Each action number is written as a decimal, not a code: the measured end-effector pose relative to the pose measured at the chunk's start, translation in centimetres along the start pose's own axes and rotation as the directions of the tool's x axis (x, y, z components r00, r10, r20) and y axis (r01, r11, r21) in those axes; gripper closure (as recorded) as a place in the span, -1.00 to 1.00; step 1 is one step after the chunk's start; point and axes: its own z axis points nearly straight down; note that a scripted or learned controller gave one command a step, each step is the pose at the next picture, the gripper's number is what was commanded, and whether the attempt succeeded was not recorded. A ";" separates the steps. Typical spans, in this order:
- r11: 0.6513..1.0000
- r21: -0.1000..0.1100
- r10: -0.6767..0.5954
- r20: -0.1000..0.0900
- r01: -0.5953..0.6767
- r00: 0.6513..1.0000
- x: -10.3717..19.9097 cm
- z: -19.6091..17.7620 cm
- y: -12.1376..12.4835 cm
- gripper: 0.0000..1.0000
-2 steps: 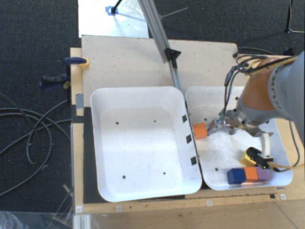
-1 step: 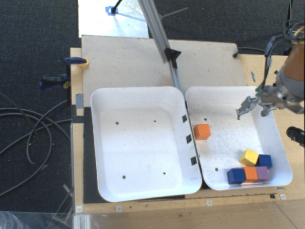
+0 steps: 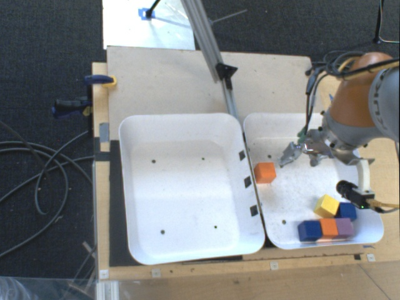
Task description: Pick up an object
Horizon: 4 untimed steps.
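**Gripper poised over the right bin, orange block the easiest target**

Nearest to me, along the front wall of the right bin (image 3: 375,233), I saw a tight cluster: a blue block (image 3: 309,230), an orange cube (image 3: 329,227) and a purple block (image 3: 344,227) in a row, touching, with a yellow block (image 3: 326,205) and a second blue piece (image 3: 348,211) just behind them. Packed like that, none of them left room for a finger on either side, so I judged them poor first choices.

Further in, the lone orange block (image 3: 265,172) sat by itself near the bin's left wall, well apart from the cluster. It had bare floor around most of it (only the wall side looked tight), which is why I took it for the likeliest thing to pick.

The gripper (image 3: 292,155) hung to the right of that block and a little farther back, not touching it, with nothing between its fingers. From my seat I could not tell whether the fingers were spread or pressed together; they read as one grey tangle against the white floor. The arm (image 3: 356,105) came in from the right, its orange band over the bin's far right corner.

The left bin (image 3: 134,127) lay beside it, and beyond both ran the bare bench board (image 3: 162,80).
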 end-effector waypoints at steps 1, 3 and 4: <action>1.000 -0.014 -0.002 0.004 0.002 1.000 3.5 -3.5 6.3 -1.00; 1.000 -0.015 0.010 -0.004 -0.010 1.000 2.7 4.9 -0.2 -1.00; 0.999 -0.038 0.006 0.007 -0.006 1.000 1.1 5.1 2.9 -1.00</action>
